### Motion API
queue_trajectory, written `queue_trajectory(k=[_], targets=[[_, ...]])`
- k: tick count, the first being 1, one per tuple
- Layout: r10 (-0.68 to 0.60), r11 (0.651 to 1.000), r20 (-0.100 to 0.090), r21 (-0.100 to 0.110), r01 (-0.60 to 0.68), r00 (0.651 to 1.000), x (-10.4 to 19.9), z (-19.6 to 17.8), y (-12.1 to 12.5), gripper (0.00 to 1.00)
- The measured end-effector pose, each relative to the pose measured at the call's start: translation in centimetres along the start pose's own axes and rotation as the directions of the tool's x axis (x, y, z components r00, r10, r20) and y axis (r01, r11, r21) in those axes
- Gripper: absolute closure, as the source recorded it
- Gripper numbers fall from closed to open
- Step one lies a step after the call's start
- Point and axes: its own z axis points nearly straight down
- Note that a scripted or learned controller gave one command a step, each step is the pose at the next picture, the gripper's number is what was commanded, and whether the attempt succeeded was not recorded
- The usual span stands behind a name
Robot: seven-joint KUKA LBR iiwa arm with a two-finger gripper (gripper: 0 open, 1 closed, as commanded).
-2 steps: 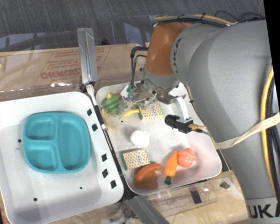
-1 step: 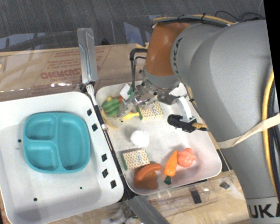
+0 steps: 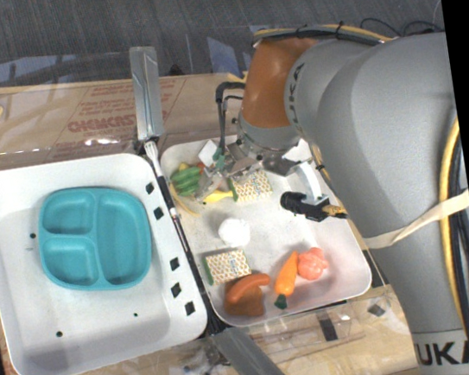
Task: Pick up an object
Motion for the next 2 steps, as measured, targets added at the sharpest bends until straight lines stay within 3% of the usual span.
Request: queue_trajectory(k=[1,2], targets=[[0.314,0.949,-0.011,-0.021,-0.314,0.949,-1.3,-6.9,0.0,0.00],[0.173,0.985,-0.002,-0.028,-0.173,0.985,0.1,-0.2,-0.9,0.00]])
